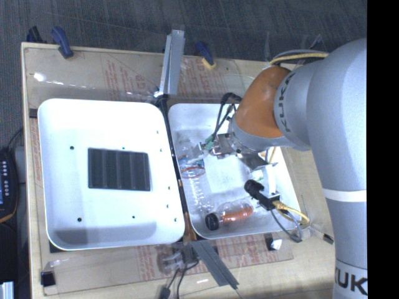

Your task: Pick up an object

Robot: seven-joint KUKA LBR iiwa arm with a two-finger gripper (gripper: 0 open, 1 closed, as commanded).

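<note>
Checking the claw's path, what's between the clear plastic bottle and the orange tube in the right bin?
In the camera view, bare white bin floor separates the clear bottle from the orange tube.

White left bin [56, 161] with dark ribbed panel [119, 169] | white right bin [187, 120] beside it: clear bottle [229, 215], black cap, amber liquid | grey arm [330, 98], orange band [262, 108] | blue clamps [61, 40] behind the left bin.
</note>
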